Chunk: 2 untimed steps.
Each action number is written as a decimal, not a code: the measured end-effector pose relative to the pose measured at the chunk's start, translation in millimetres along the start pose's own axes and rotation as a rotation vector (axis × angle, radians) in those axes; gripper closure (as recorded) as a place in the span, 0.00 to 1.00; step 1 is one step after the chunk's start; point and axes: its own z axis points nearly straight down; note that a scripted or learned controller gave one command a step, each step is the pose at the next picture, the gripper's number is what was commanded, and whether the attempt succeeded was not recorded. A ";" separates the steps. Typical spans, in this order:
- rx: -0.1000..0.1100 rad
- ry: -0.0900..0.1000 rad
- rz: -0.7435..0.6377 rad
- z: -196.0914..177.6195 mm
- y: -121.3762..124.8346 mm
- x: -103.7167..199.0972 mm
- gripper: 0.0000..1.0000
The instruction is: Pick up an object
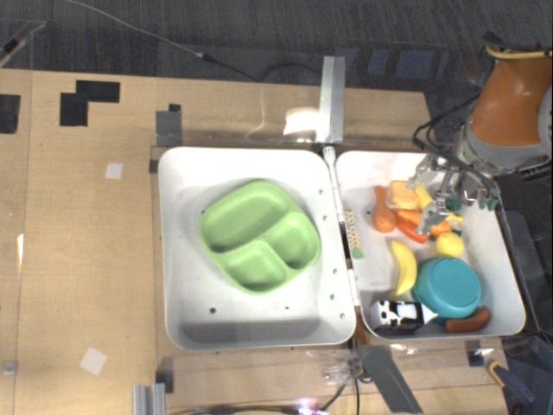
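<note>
The tool (441,199) hangs low over the far side of the right bin (510,271), close to that bin's far and right walls, right above a tight heap of orange and yellow toy food (406,207), and I cannot tell if it is open, closed or gripping anything. Just in front of the tool lie one curved yellow banana (403,266), one small yellow lemon (450,246), one round smooth teal bowl (449,287) and one brown sausage (467,321). Far to its left, the left bin (177,232) holds one smooth green plate (259,236) with three parts and lots of bare white floor around it.
</note>
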 end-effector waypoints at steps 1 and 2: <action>0.000 -0.010 0.061 58.5 59.2 44.4 0.00; 0.001 -0.014 0.157 57.6 67.4 75.5 0.00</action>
